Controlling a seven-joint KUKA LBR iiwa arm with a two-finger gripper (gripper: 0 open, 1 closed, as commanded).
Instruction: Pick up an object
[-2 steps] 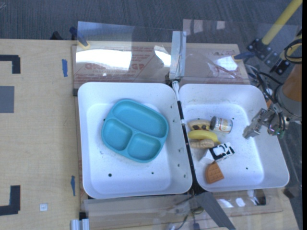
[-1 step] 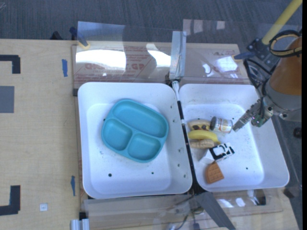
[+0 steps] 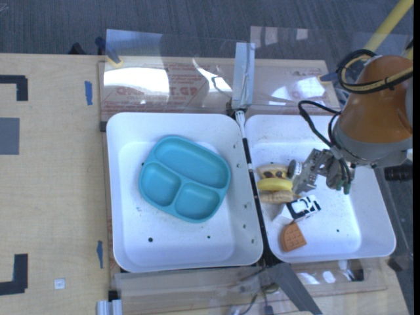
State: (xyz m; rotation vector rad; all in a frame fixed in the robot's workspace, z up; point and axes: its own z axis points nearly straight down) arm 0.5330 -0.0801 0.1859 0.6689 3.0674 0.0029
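We are seeing a blue divided plate (image 3: 185, 186) lying in the left white bin (image 3: 125, 241), a clear plastic sheet (image 3: 197, 77) standing behind both bins.

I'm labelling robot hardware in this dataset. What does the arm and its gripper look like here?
The arm is a rounded, bulbous body with a broad orange band above a grey wrist section. Black and yellow cables loop over its top. The gripper is a compact grey metal assembly with dark parts, carrying two short fingers.
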